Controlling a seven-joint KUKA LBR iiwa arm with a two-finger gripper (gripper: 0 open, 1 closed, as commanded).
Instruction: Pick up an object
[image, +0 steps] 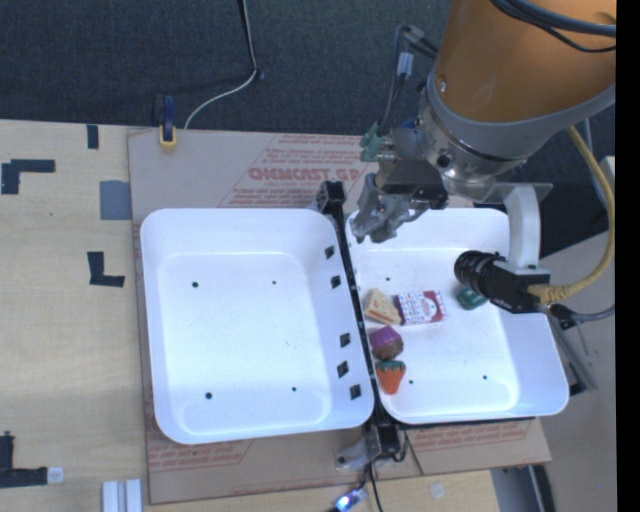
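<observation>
My gripper (375, 225) hangs over the right bin's (520, 395) far left corner, fingers apparently close together with nothing between them. The items sit nearer the camera along the divider: wedge (379, 307), red packet (420, 307), purple ball (386, 342), strawberry (390, 376). The wedge is closest; I judge a short move toward the camera reaches it
</observation>
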